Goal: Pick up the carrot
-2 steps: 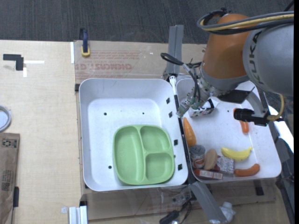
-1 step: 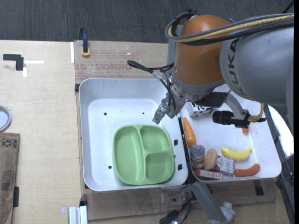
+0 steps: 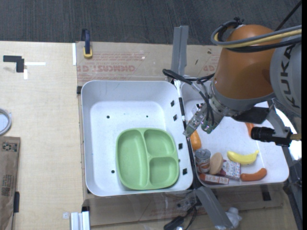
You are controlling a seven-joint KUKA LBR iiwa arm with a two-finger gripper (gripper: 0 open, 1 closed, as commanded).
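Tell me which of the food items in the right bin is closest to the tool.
The orange carrot, just below the tool at the right bin's left wall. The banana and sausage lie farther right.

Left bin [image 3: 96, 128]: open floor along the back and left; green tray [image 3: 147, 158] fills front right. Right bin [image 3: 283, 174]: crowded at front (can [image 3: 203, 158], banana [image 3: 242, 156], sausage [image 3: 253, 175], packets [image 3: 225, 170]). Arm [image 3: 244, 66] covers its back half. Divider wall [image 3: 184, 128] stands just beside the carrot [image 3: 195, 139], blocking left-side approach.
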